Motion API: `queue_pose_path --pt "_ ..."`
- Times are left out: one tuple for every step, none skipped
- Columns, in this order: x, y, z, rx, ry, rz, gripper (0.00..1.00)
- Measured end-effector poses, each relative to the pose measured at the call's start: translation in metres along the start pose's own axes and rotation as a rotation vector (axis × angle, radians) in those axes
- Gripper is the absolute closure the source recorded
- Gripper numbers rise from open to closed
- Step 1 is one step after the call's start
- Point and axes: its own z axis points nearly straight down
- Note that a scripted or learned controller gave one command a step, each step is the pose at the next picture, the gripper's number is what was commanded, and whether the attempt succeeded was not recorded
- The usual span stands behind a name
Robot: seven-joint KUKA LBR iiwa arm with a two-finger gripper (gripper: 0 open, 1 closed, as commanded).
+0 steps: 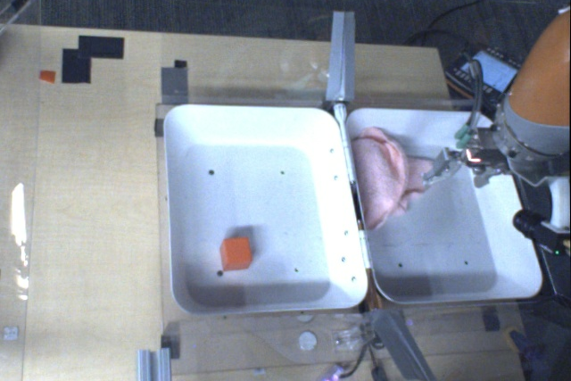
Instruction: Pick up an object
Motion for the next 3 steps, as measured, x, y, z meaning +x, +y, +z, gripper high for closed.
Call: queue_pose_path --pt "0.020 0.042 0.147 -0.010 -0.001 -0.060 0.00" --pt "0.017 0.063 0.152 -0.016 -0.001 -0.093 0.00" --pt "0.019 0.066 0.141 -0.024 0.000 -0.094 1.00"
